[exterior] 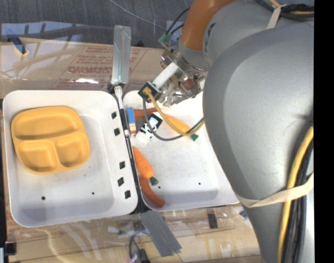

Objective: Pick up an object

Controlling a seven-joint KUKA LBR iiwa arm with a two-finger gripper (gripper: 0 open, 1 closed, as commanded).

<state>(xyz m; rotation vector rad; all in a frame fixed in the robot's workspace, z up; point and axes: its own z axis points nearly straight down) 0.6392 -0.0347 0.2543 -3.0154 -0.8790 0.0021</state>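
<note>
My gripper [171,93] hangs over the back left part of the right bin [180,171], below the arm's orange band. Just under and in front of it lies a yellow-orange curved piece [176,123]. A small black-and-white object [151,125] rests to that piece's left. Along the bin's left wall lie a blue, white and orange tube [131,120], an orange carrot [144,165] and a reddish-orange piece [154,197] at the front corner. The arm's grey body hides the bin's right half.
In the left bin [63,196] sits a yellow divided plate [49,138]. A black strip with clips [123,163] runs along the seam between the bins. A thin cable [172,136] loops from the wrist over the right bin. Cardboard [57,64] lies behind the bins.
</note>
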